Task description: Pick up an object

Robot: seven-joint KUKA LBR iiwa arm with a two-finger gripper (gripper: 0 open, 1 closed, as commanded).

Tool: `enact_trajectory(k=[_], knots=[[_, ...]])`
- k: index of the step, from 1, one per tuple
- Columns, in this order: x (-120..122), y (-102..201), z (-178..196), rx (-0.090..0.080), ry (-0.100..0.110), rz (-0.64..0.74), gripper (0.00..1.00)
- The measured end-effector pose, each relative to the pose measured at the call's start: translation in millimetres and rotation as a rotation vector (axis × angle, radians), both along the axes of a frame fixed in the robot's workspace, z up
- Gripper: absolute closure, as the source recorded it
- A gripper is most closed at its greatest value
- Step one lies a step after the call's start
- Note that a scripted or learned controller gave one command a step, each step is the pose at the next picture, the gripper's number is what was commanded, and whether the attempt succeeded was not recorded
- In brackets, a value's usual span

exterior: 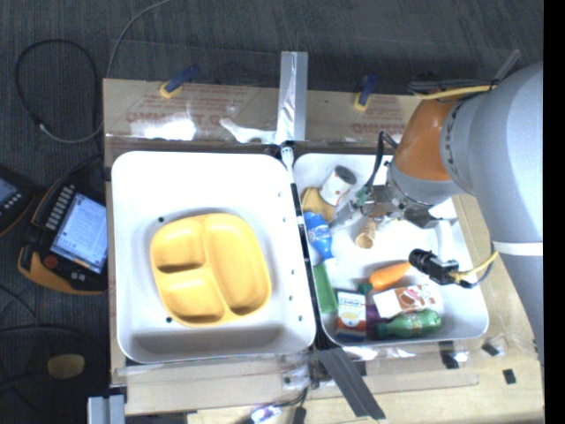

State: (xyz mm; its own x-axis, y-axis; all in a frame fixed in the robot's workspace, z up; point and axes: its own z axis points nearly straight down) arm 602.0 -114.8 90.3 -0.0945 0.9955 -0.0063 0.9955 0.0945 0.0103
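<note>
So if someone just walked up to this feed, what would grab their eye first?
Most likely the yellow divided tray, lying alone in the left bin. Next, the grey arm with its orange band reaching in from the right, its gripper low over the right bin. That bin is crowded: an orange carrot-like piece, a green bottle and small cartons along its near side.

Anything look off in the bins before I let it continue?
Nothing looks spilled or broken. The right bin is a jumble: a green bottle lies on its side among overlapping packets. The yellow tray sits flat in the left bin.
</note>
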Motion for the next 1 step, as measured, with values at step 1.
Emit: enact_trajectory(k=[1], knots=[[0.6,0.4,10.0,-0.003,-0.001,0.003,1.00]])
